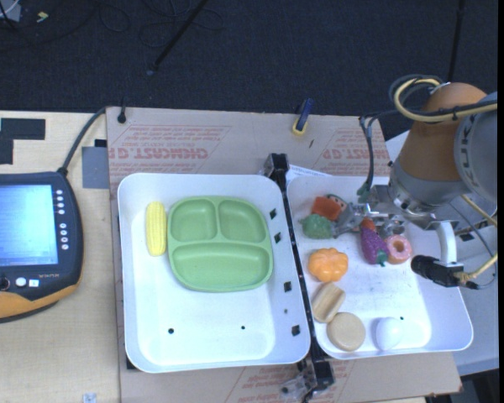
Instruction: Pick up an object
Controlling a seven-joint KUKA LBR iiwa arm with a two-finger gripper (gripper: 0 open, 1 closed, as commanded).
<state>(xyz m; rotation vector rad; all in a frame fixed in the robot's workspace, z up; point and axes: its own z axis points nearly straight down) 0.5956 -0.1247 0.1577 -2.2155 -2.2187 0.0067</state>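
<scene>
1. The jaws [365,217] sit low in the right bin [420,334], at the end of the grey arm [441,154] that reaches in from the right. They are at the upper left of that bin's cluster of toy food.
2. I cannot tell whether the jaws are open, closed or gripping anything; the metal parts blur into the toys around them.
3. The nearest candidates lie close around the jaws: an orange-red toy [326,206] just to the left, a green broccoli-like piece [317,226] just below that, and a purple toy [371,244] immediately beneath. A pink ring donut [398,249] touches the purple toy's right side.
4. The purple toy's long axis runs roughly up and down in the view, tilted slightly. In my judgement, a grasp across its narrow width looks the most natural.
5. Farther down the bin are an orange pumpkin-like toy [328,264], a tan bread-like piece [327,301], a round tan biscuit [347,332] and a white egg-like object [389,332], all well apart from the jaws.
6. The left bin [151,334] holds a green divided plate [219,243] with a yellow corn cob [155,227] just beside its left edge.
7. Both bins rest on cardboard [193,145] on the desk, with a teach pendant [25,242] to the left.
8. The crowding near the jaws may be a risk: neighbours could be nudged or caught.
</scene>
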